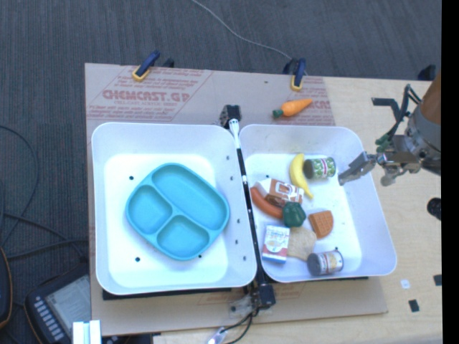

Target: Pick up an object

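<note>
Nearest object: a small jar [319,168] with a green label is seen lying on its side in the right bin [373,228], just beside a banana [299,173].
Handling: judged light, rigid, smooth; likely to roll. A hold across the round body is advised.
Other items: sausage [266,203], carton [275,243], second jar [325,262].
Gripper [373,165]: poised over the bin's right rim, nothing held; finger state cannot be told.
Left bin [107,213]: blue divided plate [177,210].
</note>
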Controlling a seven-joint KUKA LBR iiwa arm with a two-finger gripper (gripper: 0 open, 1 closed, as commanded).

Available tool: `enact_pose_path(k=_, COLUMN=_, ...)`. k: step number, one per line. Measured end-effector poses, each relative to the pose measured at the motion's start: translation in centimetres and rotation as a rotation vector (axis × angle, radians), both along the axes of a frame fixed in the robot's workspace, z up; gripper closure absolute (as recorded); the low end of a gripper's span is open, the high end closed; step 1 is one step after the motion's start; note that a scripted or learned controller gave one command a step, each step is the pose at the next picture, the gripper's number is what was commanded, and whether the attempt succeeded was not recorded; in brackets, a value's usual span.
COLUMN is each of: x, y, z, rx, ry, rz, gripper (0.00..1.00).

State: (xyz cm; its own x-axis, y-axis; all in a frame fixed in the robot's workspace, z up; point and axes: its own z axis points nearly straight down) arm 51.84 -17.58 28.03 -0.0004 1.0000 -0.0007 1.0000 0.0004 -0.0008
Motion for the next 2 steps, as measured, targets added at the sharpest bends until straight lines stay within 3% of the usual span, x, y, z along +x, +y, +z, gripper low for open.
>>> enact_pose_path(k=1, x=1.3, y=-2.9, z=-8.1, rx=0.000, ry=0.001, rz=-0.001, gripper=0.00)
enact_pose_path(k=2, x=-1.0, y=0.9, z=-19.1, rx=-0.002, ry=-0.007, rz=0.000, gripper=0.00)
